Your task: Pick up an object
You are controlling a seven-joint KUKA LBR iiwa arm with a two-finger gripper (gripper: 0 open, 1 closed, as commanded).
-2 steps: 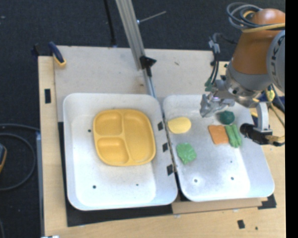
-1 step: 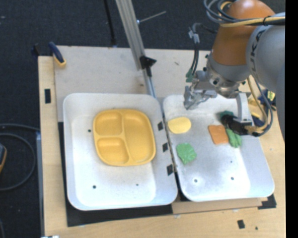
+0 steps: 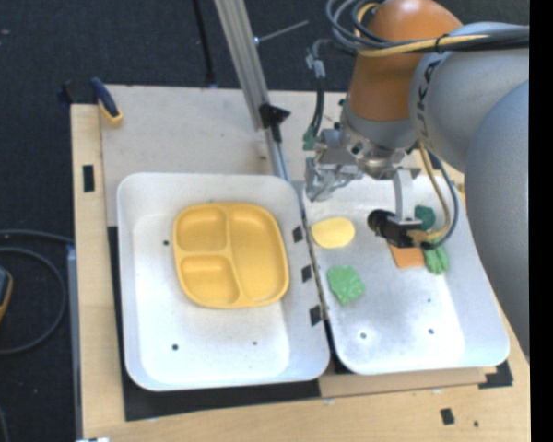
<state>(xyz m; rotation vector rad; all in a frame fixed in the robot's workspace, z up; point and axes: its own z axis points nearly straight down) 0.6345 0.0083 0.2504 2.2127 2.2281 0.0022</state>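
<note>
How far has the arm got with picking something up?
Done: the gripper hangs over the right bin, just above the pale yellow disc. In hand: nothing visible between its fingers. Left: descend, grasp and lift; the disc, green piece and orange piece lie in the bin.

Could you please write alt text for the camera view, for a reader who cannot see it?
The end effector hangs above the right bin, near a pale yellow disc and a green piece. The left bin holds a yellow divided tray.
</note>
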